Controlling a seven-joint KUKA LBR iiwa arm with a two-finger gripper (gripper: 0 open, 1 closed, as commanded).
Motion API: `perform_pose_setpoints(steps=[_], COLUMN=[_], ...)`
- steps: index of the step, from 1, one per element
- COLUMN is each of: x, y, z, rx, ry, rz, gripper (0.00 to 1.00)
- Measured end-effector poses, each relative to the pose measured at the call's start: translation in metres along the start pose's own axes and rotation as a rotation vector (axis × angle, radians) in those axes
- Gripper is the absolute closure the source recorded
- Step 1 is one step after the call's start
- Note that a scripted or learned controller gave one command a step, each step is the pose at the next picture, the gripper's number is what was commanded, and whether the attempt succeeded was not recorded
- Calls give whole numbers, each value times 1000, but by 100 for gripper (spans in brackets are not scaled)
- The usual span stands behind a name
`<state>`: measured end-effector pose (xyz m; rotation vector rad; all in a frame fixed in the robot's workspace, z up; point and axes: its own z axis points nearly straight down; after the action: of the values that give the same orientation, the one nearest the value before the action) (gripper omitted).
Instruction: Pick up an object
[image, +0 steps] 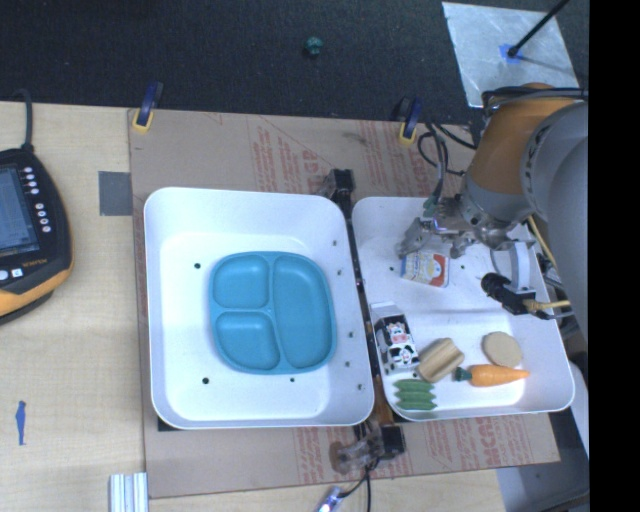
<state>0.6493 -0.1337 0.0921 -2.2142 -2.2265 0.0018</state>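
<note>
Gripper (432, 238) state unclear; we're hovering over small carton (425, 267) at right bin's (560, 400) 12 o'clock; looking light, crushable, best pinched across flat sides.

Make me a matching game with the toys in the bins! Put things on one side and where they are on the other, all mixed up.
Things:
1. blue divided plate
2. toy carrot
3. green pea pod
4. small carton

Places:
A. near front edge of the right bin, next to the divider
B. just below the robot's hand
C. middle of the left bin
D. front right part of the right bin, below the tan cookie

Pairs: 1-C, 2-D, 3-A, 4-B
</note>
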Motion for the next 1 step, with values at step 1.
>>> perform_pose_setpoints(steps=[1], x=[9], y=[-32], z=[1], rx=[2], ry=[-1], rz=[3], gripper=[0])
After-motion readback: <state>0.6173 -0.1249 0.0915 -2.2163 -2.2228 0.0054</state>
